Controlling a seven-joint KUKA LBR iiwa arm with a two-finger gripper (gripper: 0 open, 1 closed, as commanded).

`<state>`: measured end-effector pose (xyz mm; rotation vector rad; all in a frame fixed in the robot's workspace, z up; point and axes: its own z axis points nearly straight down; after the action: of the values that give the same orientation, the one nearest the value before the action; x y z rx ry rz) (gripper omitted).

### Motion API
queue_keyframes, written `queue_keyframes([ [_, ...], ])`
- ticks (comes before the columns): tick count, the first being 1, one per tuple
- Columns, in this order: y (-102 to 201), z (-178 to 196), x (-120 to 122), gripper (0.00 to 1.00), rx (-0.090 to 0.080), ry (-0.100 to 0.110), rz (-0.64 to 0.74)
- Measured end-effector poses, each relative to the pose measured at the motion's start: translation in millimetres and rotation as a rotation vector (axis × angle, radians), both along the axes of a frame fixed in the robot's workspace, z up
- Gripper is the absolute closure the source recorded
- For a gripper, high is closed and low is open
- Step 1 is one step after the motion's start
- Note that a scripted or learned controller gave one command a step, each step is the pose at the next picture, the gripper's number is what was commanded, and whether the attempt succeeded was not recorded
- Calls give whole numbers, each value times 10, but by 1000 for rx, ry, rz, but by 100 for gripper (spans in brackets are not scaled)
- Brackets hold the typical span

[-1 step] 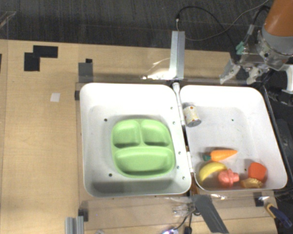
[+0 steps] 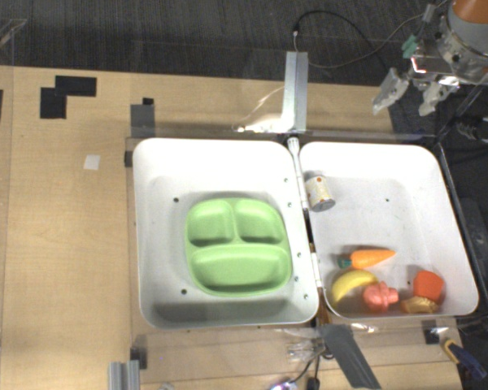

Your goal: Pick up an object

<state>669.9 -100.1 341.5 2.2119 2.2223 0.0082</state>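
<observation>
The gripper hangs with fingers apart and nothing between them above the right bin's far edge, well apart from the carrot and banana near its front.

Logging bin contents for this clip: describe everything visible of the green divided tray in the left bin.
The light green, plastic-looking divided tray lies flat, open side up, on the floor of the left white bin, somewhat right of centre. It has rounded corners and three compartments: two smaller ones at the far side, one wide one nearer the camera. Nothing lies in it.
</observation>
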Motion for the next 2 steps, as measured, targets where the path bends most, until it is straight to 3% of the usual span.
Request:
queue_keyframes([
  [1, -25, -2016, -435, 0, 0, 5, 49],
  [2, 5, -1537, -1819, 0, 0, 3, 171],
])
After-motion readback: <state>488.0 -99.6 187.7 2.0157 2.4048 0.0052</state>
